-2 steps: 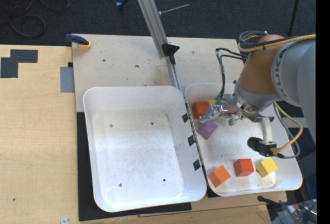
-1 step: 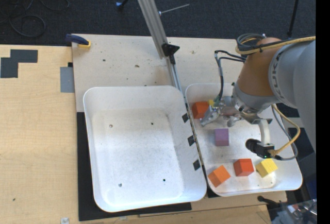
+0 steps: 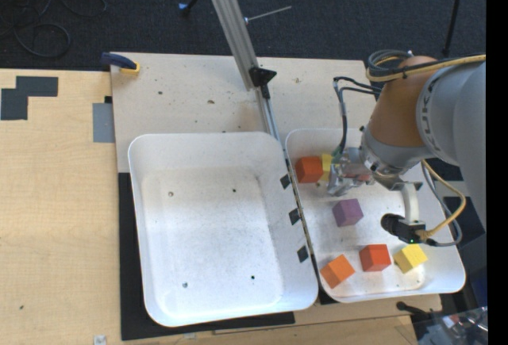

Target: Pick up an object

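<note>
Grey two-finger gripper [image 3: 343,179] low in right white bin [image 3: 444,276], beside orange-red cube [image 3: 309,169], above purple cube [image 3: 347,212]. Finger state indeterminate. No legible markings.

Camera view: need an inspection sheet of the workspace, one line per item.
Surface: two shallow white bins; left bin, right bin.
Job's things: in the right bin, red-orange block near the gripper, purple block mid-bin; orange block, red block and yellow block along the near edge. A yellow piece beside the red-orange block, too hidden to identify.
Clutter: blue-and-yellow clamp on the bench's far left corner.
Grippers: gripper low over the right bin's far part.
Cables: looped on the arm; more on the dark floor.
Surroundings: slanted metal post; wooden board at left.
</note>
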Robot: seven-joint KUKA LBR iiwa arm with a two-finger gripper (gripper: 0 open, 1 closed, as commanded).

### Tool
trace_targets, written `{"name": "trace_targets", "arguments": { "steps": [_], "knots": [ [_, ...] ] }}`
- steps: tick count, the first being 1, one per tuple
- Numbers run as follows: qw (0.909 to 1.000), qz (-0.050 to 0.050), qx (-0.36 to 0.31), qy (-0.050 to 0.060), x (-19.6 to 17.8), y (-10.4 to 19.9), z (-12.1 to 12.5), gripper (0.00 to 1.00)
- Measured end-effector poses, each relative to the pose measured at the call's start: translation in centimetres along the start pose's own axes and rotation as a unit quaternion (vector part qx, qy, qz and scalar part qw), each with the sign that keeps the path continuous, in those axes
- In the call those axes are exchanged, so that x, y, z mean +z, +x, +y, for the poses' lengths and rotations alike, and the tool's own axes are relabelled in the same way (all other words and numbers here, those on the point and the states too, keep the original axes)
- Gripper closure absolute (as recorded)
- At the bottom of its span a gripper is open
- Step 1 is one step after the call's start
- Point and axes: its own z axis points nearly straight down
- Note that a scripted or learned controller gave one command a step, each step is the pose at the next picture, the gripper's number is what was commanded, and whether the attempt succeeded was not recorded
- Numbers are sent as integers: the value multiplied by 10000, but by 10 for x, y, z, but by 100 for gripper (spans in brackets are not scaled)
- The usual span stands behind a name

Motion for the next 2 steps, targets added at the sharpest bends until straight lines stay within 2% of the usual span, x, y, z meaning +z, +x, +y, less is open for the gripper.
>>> {"name": "trace_targets", "arguments": {
  "steps": [2],
  "knots": [
    [10000,-8,-83,-38,-90,-7,13,100]
  ]
}}
